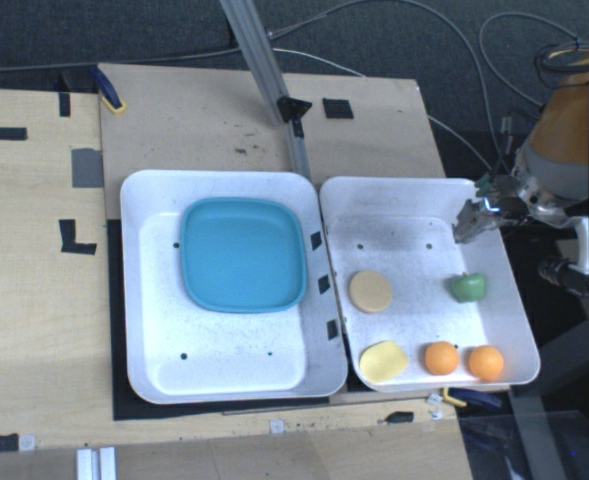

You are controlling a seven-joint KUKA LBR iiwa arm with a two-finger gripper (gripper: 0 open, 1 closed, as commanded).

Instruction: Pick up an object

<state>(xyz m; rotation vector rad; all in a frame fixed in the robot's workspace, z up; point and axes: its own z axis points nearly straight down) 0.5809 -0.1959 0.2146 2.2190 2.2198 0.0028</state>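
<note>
The right bin [404, 208] holds a tan round disc [371, 292], a pale yellow piece [383, 361], two orange balls [440, 358] [486, 362] along its near edge and a small green object [468, 287] near its right wall. My gripper [471, 221] hangs over the right bin's far right corner, above and behind the green object. Nothing shows between its fingers.
A blue square plate [244, 253] lies in the left bin [154, 368]. A grey metal pole [264, 58] slants across the bench behind the bins. Cables trail over the dark floor at the back right.
</note>
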